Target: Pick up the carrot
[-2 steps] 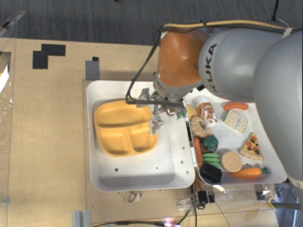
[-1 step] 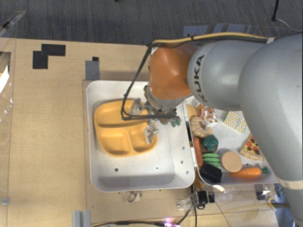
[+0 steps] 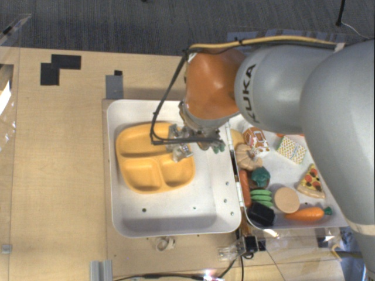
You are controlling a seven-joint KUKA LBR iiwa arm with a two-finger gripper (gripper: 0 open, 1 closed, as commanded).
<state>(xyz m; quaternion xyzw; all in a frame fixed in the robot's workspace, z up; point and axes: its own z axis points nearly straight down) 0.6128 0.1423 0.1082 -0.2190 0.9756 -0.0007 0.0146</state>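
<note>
- Orange and tapered, the plastic toy carrot point(image 3: 304, 214) lies at the near edge of the right-hand white bin point(image 3: 293, 167), its long axis running roughly left to right across the view, the thicker end toward the left beside a round tan wooden disc point(image 3: 287, 199).
- Just left of that disc sit a black rounded object point(image 3: 261, 214), a green ribbed vegetable piece point(image 3: 262, 195) and a dark green round item point(image 3: 259, 177); a slice of toy pizza point(image 3: 310, 181) lies just behind the carrot. The carrot touches or nearly touches the disc; I cannot tell which.
- Farther back in that bin are a checked cracker-like square point(image 3: 291, 149) and a red-and-white figure point(image 3: 255, 140).
- The claw point(image 3: 183, 150) hangs over the left-hand white bin point(image 3: 126, 215), above the yellow divided plastic plate point(image 3: 140, 157), well apart from the carrot. Whether it is spread or closed cannot be told here; nothing is seen clamped in it.
- The move turns on this: the carrot lies to the right of and nearer than the claw, across the wall between the bins, so the grey arm point(image 3: 293, 86) would have to carry across and turn to grip across the carrot's width.
</note>
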